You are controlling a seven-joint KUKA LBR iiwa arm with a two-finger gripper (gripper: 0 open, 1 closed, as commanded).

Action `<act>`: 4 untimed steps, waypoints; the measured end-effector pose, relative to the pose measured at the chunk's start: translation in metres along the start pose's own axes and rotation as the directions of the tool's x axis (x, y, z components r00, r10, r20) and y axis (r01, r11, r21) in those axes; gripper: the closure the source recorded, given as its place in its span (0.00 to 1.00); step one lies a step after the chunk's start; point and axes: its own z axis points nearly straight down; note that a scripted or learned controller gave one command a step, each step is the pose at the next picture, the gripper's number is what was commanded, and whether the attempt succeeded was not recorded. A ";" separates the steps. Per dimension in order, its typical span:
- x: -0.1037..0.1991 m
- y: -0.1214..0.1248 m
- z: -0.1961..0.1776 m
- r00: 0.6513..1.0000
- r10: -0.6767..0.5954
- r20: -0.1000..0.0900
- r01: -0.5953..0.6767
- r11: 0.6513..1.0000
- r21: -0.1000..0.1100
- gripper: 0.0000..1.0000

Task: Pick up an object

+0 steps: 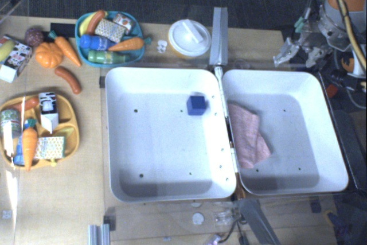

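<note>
Tool [298, 50] hovers past right bin's far rim, grip state unclear; small blue cube [196, 104] lies lower-left, in left bin.

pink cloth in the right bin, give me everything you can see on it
The pink cloth is a soft, light pink fabric with a faint speckled texture, lying flat but rumpled on the floor of the right bin. It looks loosely folded, roughly oblong, running from upper left to lower right, with a darker crease along its right side. It sits against the bin's left wall, near the divider between the bins. Nothing rests on it, and the end effector is well away, beyond the bin's far right corner.
</note>
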 end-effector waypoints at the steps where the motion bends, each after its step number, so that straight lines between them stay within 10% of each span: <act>1: -0.039 -0.020 -0.066 0.987 0.162 0.001 -0.162 0.987 -0.002 0.00; 2: 0.038 -0.003 0.107 0.985 0.171 -0.001 -0.171 0.985 0.004 0.00; 4: 0.025 -0.163 0.177 1.000 -0.028 0.001 0.028 0.999 -0.020 0.00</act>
